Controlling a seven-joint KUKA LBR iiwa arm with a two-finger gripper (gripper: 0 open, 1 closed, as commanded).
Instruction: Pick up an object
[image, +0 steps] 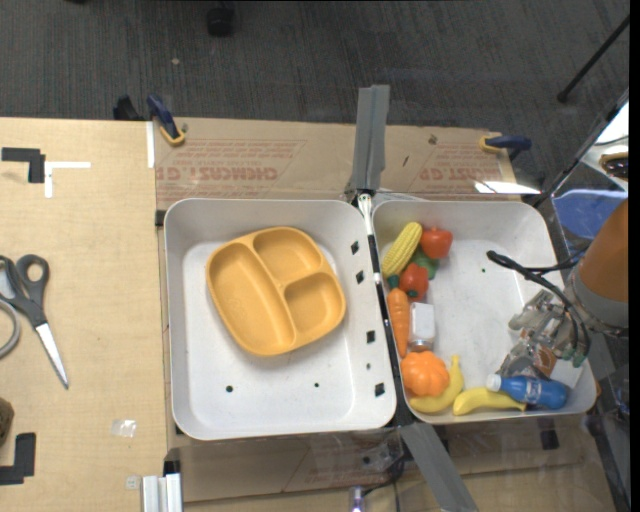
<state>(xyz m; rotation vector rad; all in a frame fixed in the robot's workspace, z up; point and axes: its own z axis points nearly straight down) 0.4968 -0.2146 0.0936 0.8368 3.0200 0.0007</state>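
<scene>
Camera view, layout: two white bins sit side by side on the surface; the left bin (190, 400) carries a yellow divided plate (276, 289), and the right bin (520, 215) carries the toy food.
Task's thing: no single object is named, so any toy in the right bin will serve. Along that bin's left wall lie a corn cob (402, 247), a tomato (436, 241), a carrot (399, 318) and a small white box (422, 322). At the near edge sit an orange pumpkin (424, 373), a banana (487, 400) and a blue bottle (536, 391).
Gripper: the gripper (541, 335) is low in the right bin, near its right wall, just above the blue bottle and banana.
Fingers: metal parts and cabling clutter that spot, so it cannot be told whether they stand apart or together, and nothing can be seen clamped between them.
Doing the step well: judged from this view, the blue bottle is the nearest candidate; a good grasp would straddle its narrow width, well off the bin wall and the banana touching it.
Hard to make out: a small reddish-brown thing beside the gripper is too tangled with the hardware to identify. The arm is cut off at the right.
</scene>
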